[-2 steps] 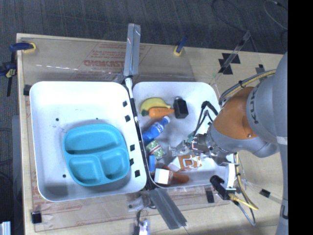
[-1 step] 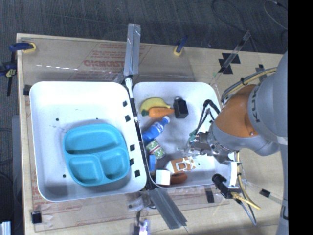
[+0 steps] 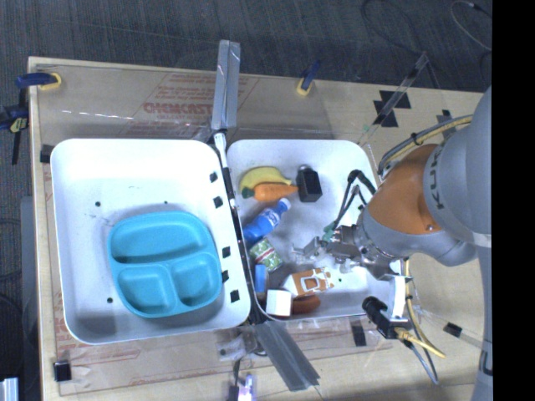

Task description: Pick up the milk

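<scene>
The milk [image 3: 311,281], a small brown and white carton, lies on its side near the front wall of the right bin [image 3: 334,153]. My gripper [image 3: 322,247] reaches in from the right and hangs just behind and above the carton, close to it. The carton is not lifted and rests on the bin floor. Part of the wrist covers the bin floor to the right of the carton.
The right bin also holds a banana [image 3: 264,176], a carrot [image 3: 274,192], a black block [image 3: 308,184], a blue bottle [image 3: 267,221], a green packet [image 3: 262,250] and a white cube [image 3: 278,303]. A blue divided tray [image 3: 164,261] lies in the left bin [image 3: 75,165].
</scene>
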Available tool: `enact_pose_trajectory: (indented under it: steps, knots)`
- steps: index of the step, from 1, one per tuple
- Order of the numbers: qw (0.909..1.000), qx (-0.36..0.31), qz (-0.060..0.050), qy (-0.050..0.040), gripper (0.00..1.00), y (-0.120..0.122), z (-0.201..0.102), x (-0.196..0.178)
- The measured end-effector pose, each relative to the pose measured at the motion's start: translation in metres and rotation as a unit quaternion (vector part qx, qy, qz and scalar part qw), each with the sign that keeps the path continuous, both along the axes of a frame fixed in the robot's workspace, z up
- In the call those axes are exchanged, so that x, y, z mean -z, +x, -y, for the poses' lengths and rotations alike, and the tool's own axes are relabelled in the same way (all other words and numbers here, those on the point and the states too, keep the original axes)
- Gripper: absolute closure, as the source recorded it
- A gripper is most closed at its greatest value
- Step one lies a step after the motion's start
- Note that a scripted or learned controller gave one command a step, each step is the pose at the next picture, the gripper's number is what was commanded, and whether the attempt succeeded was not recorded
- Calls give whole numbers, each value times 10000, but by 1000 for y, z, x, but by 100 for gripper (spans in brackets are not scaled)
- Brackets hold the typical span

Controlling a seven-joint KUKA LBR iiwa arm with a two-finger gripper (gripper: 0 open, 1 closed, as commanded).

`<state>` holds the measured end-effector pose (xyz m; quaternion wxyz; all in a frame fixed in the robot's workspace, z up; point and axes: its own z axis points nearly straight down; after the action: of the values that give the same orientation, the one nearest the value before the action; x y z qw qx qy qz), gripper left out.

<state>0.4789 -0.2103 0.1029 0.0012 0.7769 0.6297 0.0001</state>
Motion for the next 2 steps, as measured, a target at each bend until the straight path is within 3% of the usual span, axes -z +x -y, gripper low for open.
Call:
enact_pose_trajectory:
  steps: [1,2]
  knots:
    - [9836,-1802,-5,4,0,-2,-31,11]
    - [9832,-1827,-10,8,100,-1,-32,1]
